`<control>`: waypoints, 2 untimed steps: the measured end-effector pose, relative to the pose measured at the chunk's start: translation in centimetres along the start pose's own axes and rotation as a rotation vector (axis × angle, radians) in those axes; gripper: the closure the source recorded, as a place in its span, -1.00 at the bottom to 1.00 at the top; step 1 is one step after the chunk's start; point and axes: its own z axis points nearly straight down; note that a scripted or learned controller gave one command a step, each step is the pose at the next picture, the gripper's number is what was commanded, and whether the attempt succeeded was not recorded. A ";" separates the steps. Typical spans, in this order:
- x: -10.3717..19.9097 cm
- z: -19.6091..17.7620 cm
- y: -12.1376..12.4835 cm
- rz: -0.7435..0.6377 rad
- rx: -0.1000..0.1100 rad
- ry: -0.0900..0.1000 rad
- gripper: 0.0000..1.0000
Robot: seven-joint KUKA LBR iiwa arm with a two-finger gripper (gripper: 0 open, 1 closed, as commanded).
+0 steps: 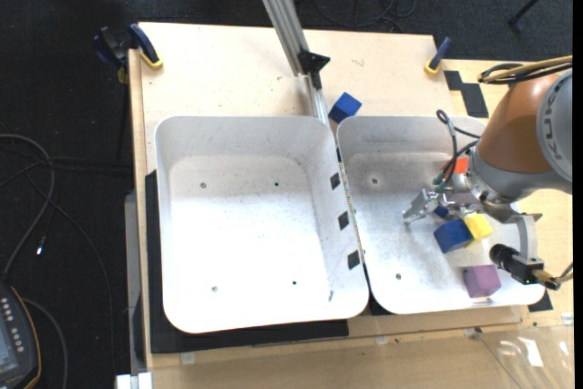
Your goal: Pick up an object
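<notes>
- Loose objects are seen in the right bin (392, 287), grouped toward the desk's right edge: blue block (451, 237), yellow block (477, 226) touching it on the right, purple block (481, 281) nearer the desk's front-right corner.
- A small orange/red piece (460, 166) is seen just behind the gripper; what it is cannot be told.
- Gripper (421, 209) is placed low over the right bin's floor, just left of the blue block, tips pointed toward the bin's middle.
- Jaws: metal tips look slightly spread, nothing seen pinched between them.
- Arm (524, 141) is brought in from the desk's right edge, orange band above the wrist, part of the bin's right side covered by it.
- Left bin (182, 141) is set beside the right bin, rims touching along the centre.
- Another blue block (345, 107) lies on the bare desk (228, 68) just behind the bins' shared rear corner, tilted.
- A grey metal rail (278, 5) runs from the rear down to that corner.
- Clamps are seen at the desk's rear corners: left (146, 48), right (437, 56).
</notes>
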 end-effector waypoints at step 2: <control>0.2 -1.1 8.1 -0.004 -0.005 -0.004 1.00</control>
